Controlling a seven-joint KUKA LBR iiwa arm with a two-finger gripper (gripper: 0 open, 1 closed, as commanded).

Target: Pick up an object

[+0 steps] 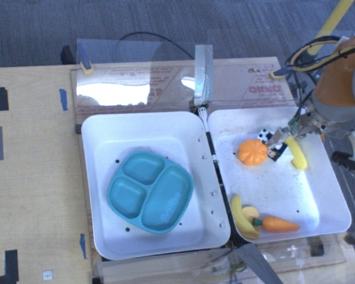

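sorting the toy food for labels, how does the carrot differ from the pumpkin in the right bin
The carrot is long and tapered; the pumpkin is round and ribbed. The carrot lies flat near the front wall of the right bin, touching a banana; the pumpkin sits further back, beside a small black-and-white piece. The carrot has a green end; the pumpkin shows none. Both are orange.

Light wood bench (pixel 31 195) carries two shallow white bins side by side, touching at the middle: left bin (pixel 99 137) and right bin (pixel 326 213), w/ a clear plastic sheet (pixel 138 84) lying flat on the bench just behind them
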